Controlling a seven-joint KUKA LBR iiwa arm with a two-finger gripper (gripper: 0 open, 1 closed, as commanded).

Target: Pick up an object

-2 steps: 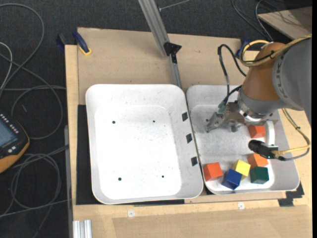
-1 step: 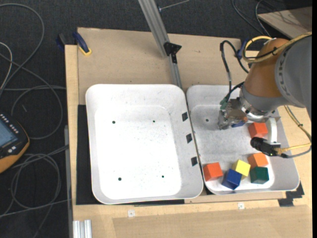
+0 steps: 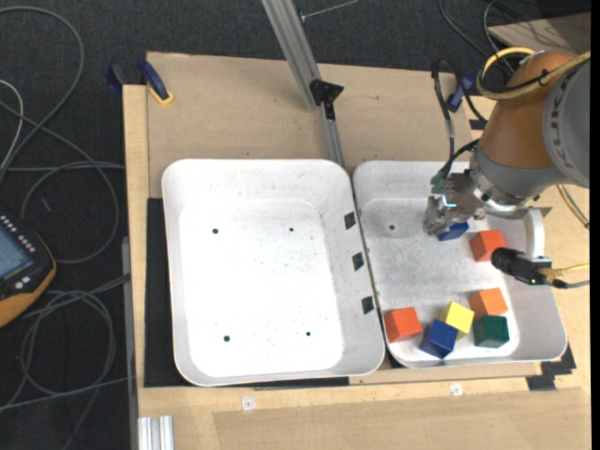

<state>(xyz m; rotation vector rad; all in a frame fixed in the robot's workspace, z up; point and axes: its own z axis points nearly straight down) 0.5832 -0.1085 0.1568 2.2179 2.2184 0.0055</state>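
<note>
The gripper (image 3: 441, 219) is down low in the right bin (image 3: 398, 181), near the back of it. A small blue block (image 3: 456, 230) sits right at its tips, a little toward the arm side. It looks like it is touching the tips. I cannot tell if it is held, or if the tips are wide or closed.

Just past the blue block, toward the front and the arm side, is an orange-red block (image 3: 486, 245). Further toward the front of the bin is a bunch of blocks close together: an orange block (image 3: 487, 300), a green block (image 3: 491, 330), a yellow block (image 3: 459, 317) and a dark blue block (image 3: 437, 338). Another orange block (image 3: 404, 322) sits just beside them, nearly in front of the gripper.

On the far side of the gripper, away from the arm, is the left bin (image 3: 253, 181).
</note>
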